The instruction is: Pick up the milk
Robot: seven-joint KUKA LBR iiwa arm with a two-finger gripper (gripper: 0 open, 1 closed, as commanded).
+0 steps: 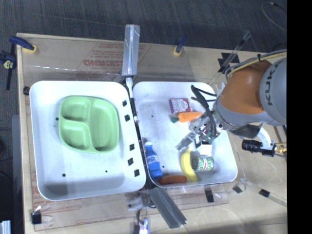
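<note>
Maroon milk carton (179, 104) lies near the right bin (146, 130)'s far wall, beside a carrot (189, 116). Likely light, stiff-walled and boxy; grasp across its flat sides. The gripper (197, 133) hovers nearby, fingers apparently parted, holding nothing.

Green tray (90, 123); blue bottle (153, 161); yellow banana (187, 165); orange carrot (189, 116).

The grey robot arm (275, 89) carries black letters reading "KU", cut off at the frame edge. Red printing on the bench board (102, 57) is too blurred to read.
</note>
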